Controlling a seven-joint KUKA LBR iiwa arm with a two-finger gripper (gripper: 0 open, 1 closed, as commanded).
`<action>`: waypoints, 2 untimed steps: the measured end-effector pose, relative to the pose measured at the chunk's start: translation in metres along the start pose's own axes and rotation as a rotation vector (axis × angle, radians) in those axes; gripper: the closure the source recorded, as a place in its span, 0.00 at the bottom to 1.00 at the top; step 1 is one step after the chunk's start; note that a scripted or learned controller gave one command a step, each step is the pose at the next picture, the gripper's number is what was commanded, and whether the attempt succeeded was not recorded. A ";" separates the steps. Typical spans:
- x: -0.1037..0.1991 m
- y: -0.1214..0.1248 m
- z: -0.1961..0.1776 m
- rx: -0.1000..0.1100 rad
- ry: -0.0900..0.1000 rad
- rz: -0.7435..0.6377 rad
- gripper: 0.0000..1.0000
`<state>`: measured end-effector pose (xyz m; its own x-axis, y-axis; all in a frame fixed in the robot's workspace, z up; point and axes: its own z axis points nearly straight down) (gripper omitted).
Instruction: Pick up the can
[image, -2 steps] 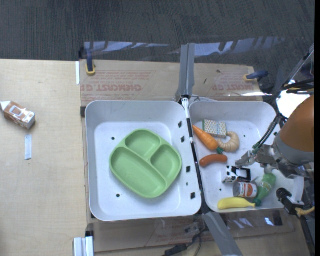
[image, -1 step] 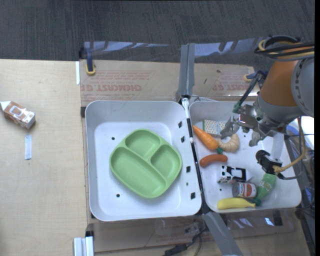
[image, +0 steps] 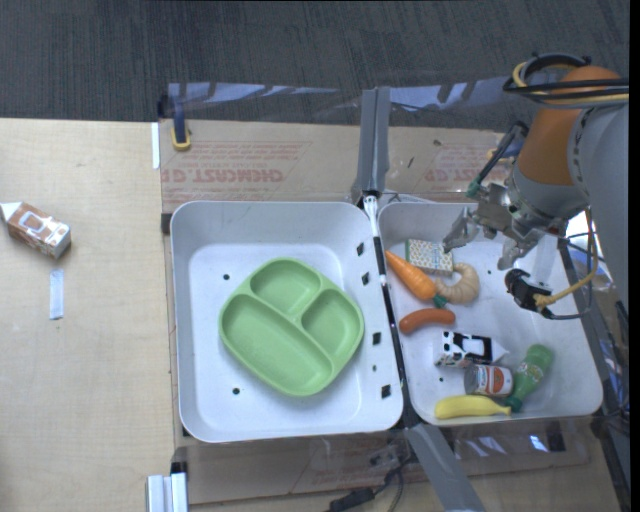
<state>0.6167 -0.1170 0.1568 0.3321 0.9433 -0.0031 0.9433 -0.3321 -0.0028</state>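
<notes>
Nearest us, a banana lies at the front edge of the right bin. From the left we see a small carton on the bench, then the left bin holding a green divided plate. In the right bin lie a carrot, a sausage, a sponge, a croissant and a black-and-white cow toy. The can lies on its side just behind the banana, touching a green bottle. The gripper hangs over the bin's rear, well apart from the can, its fingers spread and holding nothing.
</notes>
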 end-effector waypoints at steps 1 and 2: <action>0.026 0.033 0.059 -0.013 0.003 -0.008 0.00; 0.027 0.033 0.048 -0.016 0.002 -0.012 1.00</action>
<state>0.6569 -0.1031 0.1083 0.3207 0.9472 -0.0009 0.9471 -0.3207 0.0132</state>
